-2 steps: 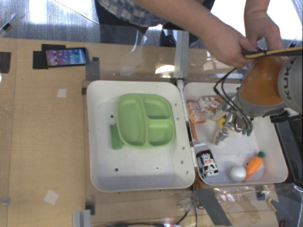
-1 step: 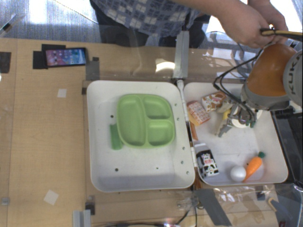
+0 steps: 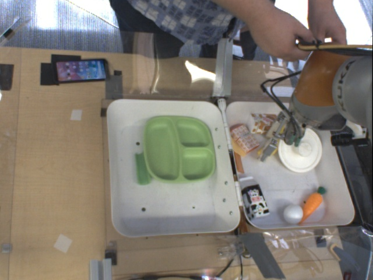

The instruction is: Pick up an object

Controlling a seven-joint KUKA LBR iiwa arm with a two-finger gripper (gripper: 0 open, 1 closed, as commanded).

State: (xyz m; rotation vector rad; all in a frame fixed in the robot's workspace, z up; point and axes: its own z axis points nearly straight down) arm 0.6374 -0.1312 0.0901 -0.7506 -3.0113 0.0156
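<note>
1 fixed camera looks down at a slant on both white bins (image 3: 116, 214) from above.

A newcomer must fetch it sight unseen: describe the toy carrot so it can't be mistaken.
Start at the right-hand white bin, the one the arm reaches into. Go to its near right corner, below the round white lid. The toy carrot lies there slanted, orange with a green tip, touching a plain white ball; nothing else in that bin is orange and tapered.
</note>
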